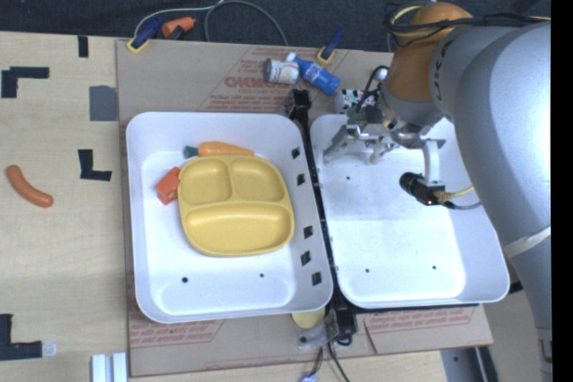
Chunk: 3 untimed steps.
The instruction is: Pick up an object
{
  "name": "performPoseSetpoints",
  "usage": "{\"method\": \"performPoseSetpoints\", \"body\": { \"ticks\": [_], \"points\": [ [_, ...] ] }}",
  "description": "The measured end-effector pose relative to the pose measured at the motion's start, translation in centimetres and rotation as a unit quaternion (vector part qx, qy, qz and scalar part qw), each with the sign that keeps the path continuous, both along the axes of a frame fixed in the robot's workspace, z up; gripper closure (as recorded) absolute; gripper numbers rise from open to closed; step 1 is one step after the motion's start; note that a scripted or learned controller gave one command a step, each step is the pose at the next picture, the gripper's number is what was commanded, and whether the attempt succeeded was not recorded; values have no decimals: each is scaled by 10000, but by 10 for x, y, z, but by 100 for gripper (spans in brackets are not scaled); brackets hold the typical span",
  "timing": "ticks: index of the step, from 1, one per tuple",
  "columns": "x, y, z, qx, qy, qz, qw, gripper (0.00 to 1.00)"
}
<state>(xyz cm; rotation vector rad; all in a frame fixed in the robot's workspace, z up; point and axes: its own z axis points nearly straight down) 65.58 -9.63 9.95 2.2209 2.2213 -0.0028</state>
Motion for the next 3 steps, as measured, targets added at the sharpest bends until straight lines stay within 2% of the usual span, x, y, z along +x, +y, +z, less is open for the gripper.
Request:
{"method": "performPoseSetpoints", "body": {
  "ticks": [1, 2, 3],
  "points": [
    [-8, -5, -14, 1, -18, 4, 10000, 0],
    [14, -6, -14, 5, -14, 11, 10000, 0],
    [14, -6, -4, 1, -23, 11, 10000, 100]
  ]
}}
